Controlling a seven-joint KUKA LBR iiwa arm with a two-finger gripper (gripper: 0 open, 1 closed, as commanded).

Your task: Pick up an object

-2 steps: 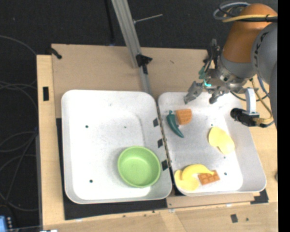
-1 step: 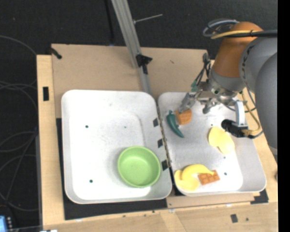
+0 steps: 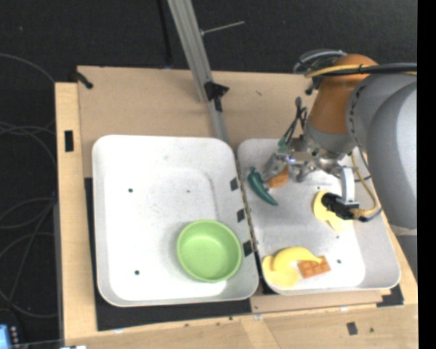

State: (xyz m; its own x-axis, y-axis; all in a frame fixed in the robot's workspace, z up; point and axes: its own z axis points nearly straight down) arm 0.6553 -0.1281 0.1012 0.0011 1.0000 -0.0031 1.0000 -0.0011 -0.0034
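Although the arm reached in from the right and hung low over the right bin (image 3: 370,271), the pincer (image 3: 292,162) sat in a tangle of metal and cable, and I could not tell its state or whether it had hold of anything. Just beneath it lay a small orange piece (image 3: 277,181), with a dark green curved object (image 3: 261,187) just beside that, near the bin's left wall; either seemed the likely target, which would explain why the wrist was poised there. A yellow object (image 3: 323,206) lay under the wrist's right side, and another yellow piece (image 3: 286,265) with an orange block (image 3: 314,267) rested at the near edge. The left bin (image 3: 145,173) held a green bowl (image 3: 209,250), well apart from the arm. No label or writing was legible on the desk (image 3: 145,100).
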